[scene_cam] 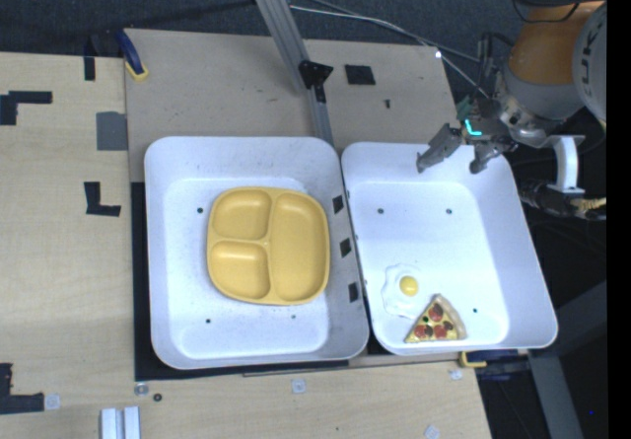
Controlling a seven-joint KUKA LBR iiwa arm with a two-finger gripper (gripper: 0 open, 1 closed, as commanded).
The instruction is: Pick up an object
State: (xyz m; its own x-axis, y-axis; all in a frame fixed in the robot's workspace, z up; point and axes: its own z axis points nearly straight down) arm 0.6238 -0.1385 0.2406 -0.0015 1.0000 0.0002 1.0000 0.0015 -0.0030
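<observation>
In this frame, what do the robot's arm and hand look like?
The arm is bulky and rounded, orange on top and grey toward the wrist, with thin dark cables looping around it. The hand is small and dark grey, with two slim fingers and a small teal light at its base.

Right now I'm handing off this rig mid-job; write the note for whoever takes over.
Gripper: open, nothing between its fingers, hovering over the far rim of the right bin.
Things: fried egg toy and pizza slice toy lie side by side at the right bin's near edge. Yellow divided plate sits in the left bin.
Done: nothing picked yet.
Left: bring the gripper down onto one object, probably the egg or pizza, close and lift.
</observation>
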